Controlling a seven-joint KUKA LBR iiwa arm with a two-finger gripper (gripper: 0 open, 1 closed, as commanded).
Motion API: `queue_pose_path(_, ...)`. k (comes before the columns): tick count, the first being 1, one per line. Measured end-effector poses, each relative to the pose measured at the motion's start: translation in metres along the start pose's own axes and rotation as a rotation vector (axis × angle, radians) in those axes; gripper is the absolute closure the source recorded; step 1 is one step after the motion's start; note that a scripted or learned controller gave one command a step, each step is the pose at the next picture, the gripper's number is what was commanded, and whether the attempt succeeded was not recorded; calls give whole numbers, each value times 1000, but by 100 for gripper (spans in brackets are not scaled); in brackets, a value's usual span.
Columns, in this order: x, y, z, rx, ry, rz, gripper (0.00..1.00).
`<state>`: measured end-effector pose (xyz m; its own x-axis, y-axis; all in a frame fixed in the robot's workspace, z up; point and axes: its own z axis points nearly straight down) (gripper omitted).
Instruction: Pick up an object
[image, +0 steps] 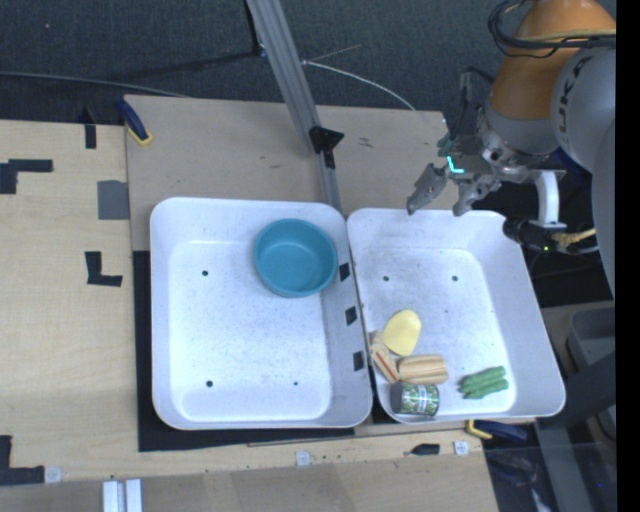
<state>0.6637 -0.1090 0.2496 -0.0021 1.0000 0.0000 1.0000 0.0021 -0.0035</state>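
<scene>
While the grey two-finger gripper is hovering with jaws spread (nothing between them), the pale yellow rounded object is lying well toward the right white bin's near end

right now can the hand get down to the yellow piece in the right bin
Probably yes. The hand hangs open above the right bin's far edge, with bare floor between it and the yellow piece. The hot dog touching it could crowd a finger.

The wooden bench bears two white bins side by side.
</scene>
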Motion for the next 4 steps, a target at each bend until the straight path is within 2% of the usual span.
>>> queue_pose_path(1, 0, 1, -1, -3, 0, 0, 0)
queue_pose_path(2, -2, 4, 44, 2, -1, 1, 0)
queue_pose_path(4, -5, -7, 157, 2, -1, 0, 0)
